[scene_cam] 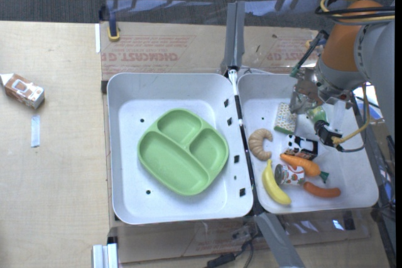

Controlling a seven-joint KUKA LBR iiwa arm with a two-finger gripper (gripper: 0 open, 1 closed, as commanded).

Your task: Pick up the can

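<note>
Can (289, 175), small, with a white and red label, lies on its side in the right bin (361, 194), near side, between the banana (275, 185) and a carrot (303, 164), touching both. Left bin (122, 135) bears a green divided plate (183, 151). The arm (370, 47) reaches over the right bin's far part. Its gripper (303, 103) hangs well apart from the can, and I cannot tell whether it is open or closed. A croissant (260, 142) lies just left of the carrot.

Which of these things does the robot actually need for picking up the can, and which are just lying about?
For the job:
can
gripper

Just lying about:
banana
croissant
carrot
green plate
small carton on the bench
</note>
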